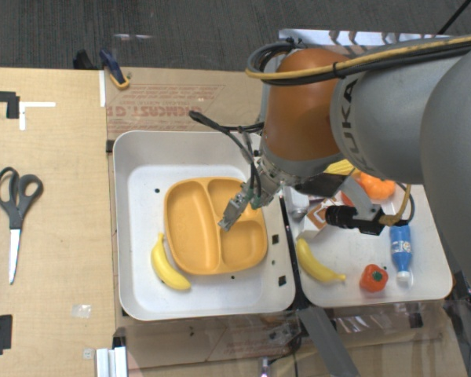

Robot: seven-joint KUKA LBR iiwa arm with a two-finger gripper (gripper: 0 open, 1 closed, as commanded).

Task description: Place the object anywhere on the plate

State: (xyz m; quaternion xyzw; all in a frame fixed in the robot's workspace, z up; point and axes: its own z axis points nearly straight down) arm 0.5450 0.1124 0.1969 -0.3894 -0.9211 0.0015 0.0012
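Observation:
A yellow divided plate (192, 226) lies in the left white bin (133, 210). My gripper (235, 207) hangs over the plate's middle ridge, towards its right compartment, under the grey arm with the orange band. I see nothing that is clearly held in it. A banana (169, 267) lies in the left bin against the plate's lower left rim. In the right bin (424, 289) there are a second banana (318, 264), a small red fruit (373, 277), a blue and white bottle (401, 251) and an orange object (374, 187); the arm hides part of that bin.
A small carton (318, 214) sits near the divider between the bins, partly under the arm. Scissors (16, 203) lie on the wooden bench at the far left. A blue clip (114, 67) sits at the bench's back edge.

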